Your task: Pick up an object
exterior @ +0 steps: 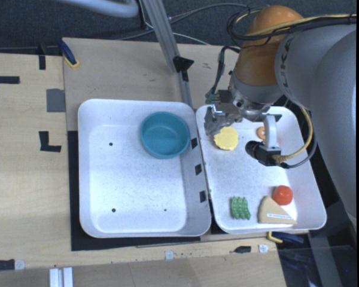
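Note:
My gripper point(217, 124) hangs over the back left of the right bin point(251, 178), its fingers reaching down just left of a round yellow piece point(227, 139). The fingers look apart, and nothing shows between them. A small orange piece point(261, 133) lies partly hidden behind the gripper's body. Near the front of this bin sit a green ridged piece point(240, 207), a red tomato-like ball point(282, 194) and a tan wedge point(276, 211).
A blue bowl point(164, 134) stands at the back of the left bin point(131, 190). A grey pole point(167, 40) slants down to the gap between the bins. The arm's bulk covers the right bin's back right corner.

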